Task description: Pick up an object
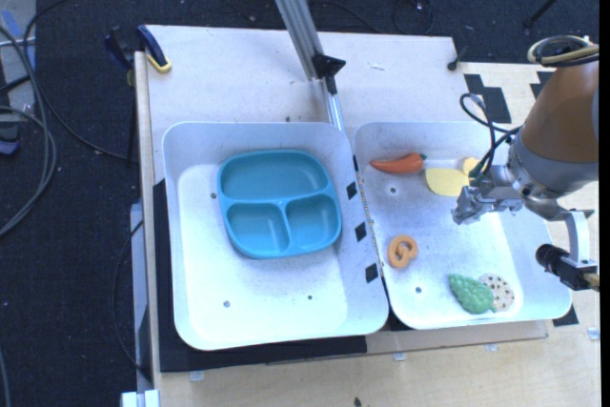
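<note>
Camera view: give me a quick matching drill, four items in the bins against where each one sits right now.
Items:
1. blue tray
2. carrot
3. pretzel
4. green piece

Places:
A. far end of the right bin, beside a yellow piece
B. near end of the right bin, touching a cookie
C. left bin
D. middle of the right bin, close to its left wall

Pairs: 1-C, 2-A, 3-D, 4-B

The arm (562, 124) came in from the right, its big orange-brown band uppermost and the grey wrist below it angled down and to the left. The gripper (467, 210) hung low at the end of the wrist, pointing downward. A dark cable looped from the wrist up along the arm.
</note>
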You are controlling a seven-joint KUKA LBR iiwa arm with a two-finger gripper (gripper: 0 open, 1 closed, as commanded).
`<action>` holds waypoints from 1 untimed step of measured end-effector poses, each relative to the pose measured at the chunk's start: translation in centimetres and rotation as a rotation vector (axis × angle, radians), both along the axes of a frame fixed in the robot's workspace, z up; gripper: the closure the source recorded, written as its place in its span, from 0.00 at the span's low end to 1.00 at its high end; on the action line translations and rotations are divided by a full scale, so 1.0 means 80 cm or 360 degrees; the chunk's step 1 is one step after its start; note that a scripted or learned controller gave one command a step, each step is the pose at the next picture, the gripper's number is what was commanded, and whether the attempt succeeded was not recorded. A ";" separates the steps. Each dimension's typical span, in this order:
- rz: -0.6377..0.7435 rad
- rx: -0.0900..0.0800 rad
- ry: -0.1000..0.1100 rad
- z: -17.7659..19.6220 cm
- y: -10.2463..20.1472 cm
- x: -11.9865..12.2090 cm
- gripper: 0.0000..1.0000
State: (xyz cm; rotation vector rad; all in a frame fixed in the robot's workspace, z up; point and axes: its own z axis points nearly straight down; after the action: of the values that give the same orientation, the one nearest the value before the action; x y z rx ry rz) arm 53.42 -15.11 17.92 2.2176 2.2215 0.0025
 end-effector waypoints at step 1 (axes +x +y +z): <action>0.0001 -0.0002 -0.0003 0.053 -0.001 0.002 1.00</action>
State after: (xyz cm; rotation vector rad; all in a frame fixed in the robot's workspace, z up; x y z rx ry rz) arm 53.57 -15.17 22.16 2.2155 2.2204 0.0035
